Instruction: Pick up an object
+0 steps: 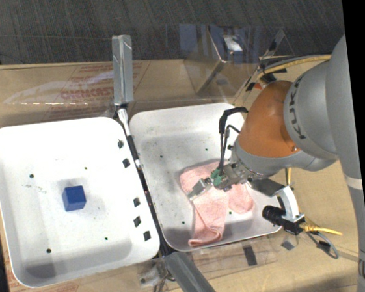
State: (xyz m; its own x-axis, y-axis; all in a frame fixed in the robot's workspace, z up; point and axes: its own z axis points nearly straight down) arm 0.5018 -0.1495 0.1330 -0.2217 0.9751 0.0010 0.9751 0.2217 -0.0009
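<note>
A pink cloth [210,205] lies crumpled in the right bin [168,137], toward its front right. My gripper [205,184] hangs low over the cloth's upper part, right at its surface; the view does not settle how the gripper stands on the cloth. A small blue cube [74,197] sits in the left bin [33,152], left of its middle, far from the gripper.
The arm's grey body and orange band [269,129] cover the right bin's right side. A metal divider [123,70] runs between the two bins at the back. Brown cardboard surrounds the bins.
</note>
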